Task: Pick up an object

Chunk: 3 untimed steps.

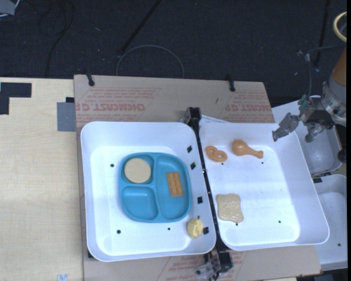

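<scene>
hand (297, 129) spread wide (nothing between fingers) | above right bin (292, 215) edge | drumstick (246, 150) near

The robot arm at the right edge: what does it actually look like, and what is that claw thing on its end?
The arm shows an orange band above a pale grey wrist section. Below it sits the gripper, a dark grey metal assembly with angular parts, ending in two dark fingers. Thin dark cables run beside the arm near the wrist.
</scene>
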### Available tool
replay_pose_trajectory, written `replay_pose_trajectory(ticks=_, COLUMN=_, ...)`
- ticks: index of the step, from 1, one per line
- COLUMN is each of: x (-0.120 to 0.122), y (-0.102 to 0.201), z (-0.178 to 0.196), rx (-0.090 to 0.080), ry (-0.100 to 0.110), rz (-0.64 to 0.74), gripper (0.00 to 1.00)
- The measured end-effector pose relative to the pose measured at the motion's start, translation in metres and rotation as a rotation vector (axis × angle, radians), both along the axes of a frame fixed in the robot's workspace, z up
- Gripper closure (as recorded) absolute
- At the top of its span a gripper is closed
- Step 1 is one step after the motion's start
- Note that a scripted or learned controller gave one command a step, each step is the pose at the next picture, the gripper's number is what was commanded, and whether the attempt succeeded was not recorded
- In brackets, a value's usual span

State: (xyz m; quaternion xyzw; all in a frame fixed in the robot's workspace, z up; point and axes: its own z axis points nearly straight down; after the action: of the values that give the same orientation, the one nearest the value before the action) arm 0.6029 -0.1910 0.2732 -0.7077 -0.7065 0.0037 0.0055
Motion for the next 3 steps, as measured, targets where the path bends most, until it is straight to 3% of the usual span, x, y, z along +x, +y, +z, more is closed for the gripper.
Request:
replay_pose_trajectory(ticks=1, x=0.002, y=0.0, z=0.007, rx=-0.002, ry=-0.011, rz=0.002, gripper=0.0)
replay_pose_trajectory(ticks=3, x=0.014, y=0.0, z=-0.085, rx=-0.002, ry=-0.008, rz=0.005, gripper=0.0)
